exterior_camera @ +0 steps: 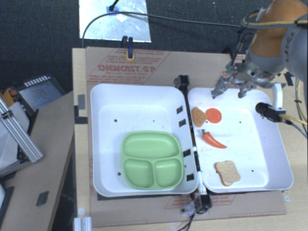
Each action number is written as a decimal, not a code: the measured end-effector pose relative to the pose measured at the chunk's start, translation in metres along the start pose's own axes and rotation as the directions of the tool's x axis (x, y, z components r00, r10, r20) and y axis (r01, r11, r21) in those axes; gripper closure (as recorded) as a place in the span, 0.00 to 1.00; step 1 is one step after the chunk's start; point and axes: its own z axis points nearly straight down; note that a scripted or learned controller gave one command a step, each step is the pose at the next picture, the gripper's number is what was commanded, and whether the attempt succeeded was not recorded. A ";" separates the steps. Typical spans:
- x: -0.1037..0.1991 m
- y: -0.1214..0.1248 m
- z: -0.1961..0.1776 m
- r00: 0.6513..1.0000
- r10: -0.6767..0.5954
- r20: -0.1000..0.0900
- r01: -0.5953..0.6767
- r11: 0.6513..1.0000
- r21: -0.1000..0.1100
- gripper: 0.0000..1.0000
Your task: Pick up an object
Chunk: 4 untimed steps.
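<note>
Two white bins (pixel 139 93) sit side by side. One green divided tray (pixel 151 159). One red disc (pixel 213 115), one orange pepper (pixel 213 139), two bread-like pieces (pixel 227 172).

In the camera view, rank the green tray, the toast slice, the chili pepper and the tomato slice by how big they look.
1. green tray
2. toast slice
3. chili pepper
4. tomato slice
The last two look close, so their order is unsure.

Bare floor of the right bin (pixel 255 143) lies beside the carrot (pixel 213 139).
</note>
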 end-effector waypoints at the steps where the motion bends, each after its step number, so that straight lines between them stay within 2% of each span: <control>1: 0.000 0.002 -0.009 1.000 -0.002 0.001 0.002 1.000 -0.013 0.00; 3: -0.004 0.004 0.113 1.000 -0.001 0.001 0.001 1.000 -0.011 0.00; 4: -0.004 0.008 0.131 1.000 0.000 0.000 0.000 1.000 -0.017 0.00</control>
